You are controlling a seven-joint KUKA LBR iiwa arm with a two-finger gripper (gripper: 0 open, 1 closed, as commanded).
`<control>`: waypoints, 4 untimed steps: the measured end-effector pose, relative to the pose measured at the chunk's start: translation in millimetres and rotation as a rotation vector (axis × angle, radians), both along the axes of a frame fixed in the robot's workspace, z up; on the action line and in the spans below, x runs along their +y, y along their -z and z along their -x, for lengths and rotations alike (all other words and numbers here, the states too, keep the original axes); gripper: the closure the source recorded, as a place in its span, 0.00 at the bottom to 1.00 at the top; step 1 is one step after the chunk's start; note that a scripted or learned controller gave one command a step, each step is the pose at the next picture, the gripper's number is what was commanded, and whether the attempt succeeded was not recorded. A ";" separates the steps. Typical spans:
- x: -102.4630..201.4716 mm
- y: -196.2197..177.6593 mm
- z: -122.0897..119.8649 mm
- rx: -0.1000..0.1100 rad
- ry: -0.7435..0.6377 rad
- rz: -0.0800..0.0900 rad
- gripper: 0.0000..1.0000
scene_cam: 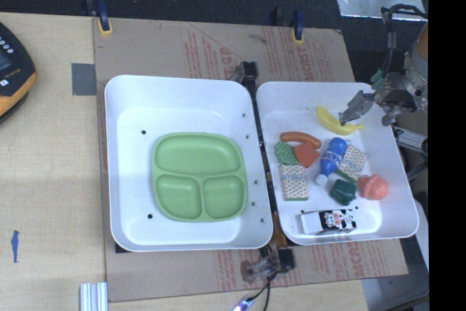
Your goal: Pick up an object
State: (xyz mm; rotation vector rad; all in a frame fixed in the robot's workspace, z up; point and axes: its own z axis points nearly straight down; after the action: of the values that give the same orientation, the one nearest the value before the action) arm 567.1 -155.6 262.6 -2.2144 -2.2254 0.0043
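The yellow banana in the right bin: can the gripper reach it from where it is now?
Probably yes. The gripper hovers just above the banana near the right bin's far side, and nothing lies over the banana; the blue bottle sits nearer the camera.

grey metal gripper (358, 107) with dull grey fingers (354, 110), boxy grey-and-black wrist block behind it, thin black cables looping above, pale housing at the edge
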 end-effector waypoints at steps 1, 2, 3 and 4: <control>-7.4 81.5 -45.7 0.003 -0.002 0.000 0.00; -16.3 124.0 -39.2 0.001 0.000 0.001 0.00; -26.7 171.5 -88.8 0.001 -0.001 0.000 0.00; -5.9 170.7 -50.9 0.000 0.001 0.001 0.00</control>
State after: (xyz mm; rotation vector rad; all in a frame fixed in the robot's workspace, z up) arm 618.0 -161.5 91.9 -2.2154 -2.2246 0.0055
